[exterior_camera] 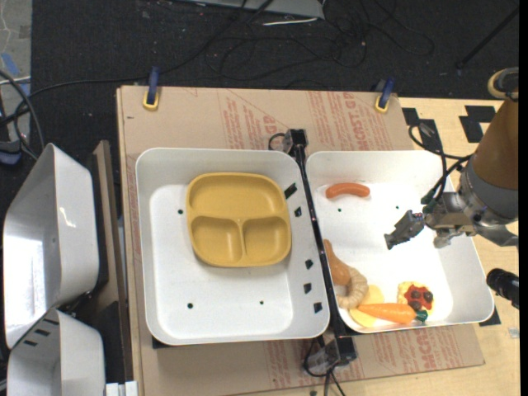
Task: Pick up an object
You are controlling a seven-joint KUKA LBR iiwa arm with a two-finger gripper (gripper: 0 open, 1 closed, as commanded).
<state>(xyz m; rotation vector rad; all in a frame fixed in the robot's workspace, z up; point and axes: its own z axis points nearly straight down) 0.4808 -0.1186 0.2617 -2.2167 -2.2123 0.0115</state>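
Camera view, looking down at a slant. We note two shallow white plastic bins side by side on a brown cardboard-covered worktop [247, 110]. The left bin [165, 304] carries a yellow three-compartment plastic tray [239, 219], lying flat near its middle. The right bin [462, 291] carries the candidates: a small orange-red toy sausage [347, 190] near the far wall, apart from the rest; a tan curved toy piece [345, 277] against the divider; an orange toy carrot [388, 312] near the front wall, just beside the tan piece; a small yellow toy slice with red and green topping [415, 295] touching or nearly touching the carrot's tip.

The grey arm with the orange band [499, 159] reaches in from the right. The dark two-finger hand [403, 230] hangs over bare bin floor, between sausage and the front cluster. We cannot tell whether it is spread or pressed together; nothing visible is pinched.

Risks, as we judge them: coming straight down here would close on nothing. Going for the front cluster, the crowded pieces could block a finger or get shoved against the wall. The sausage looks round, may roll away.
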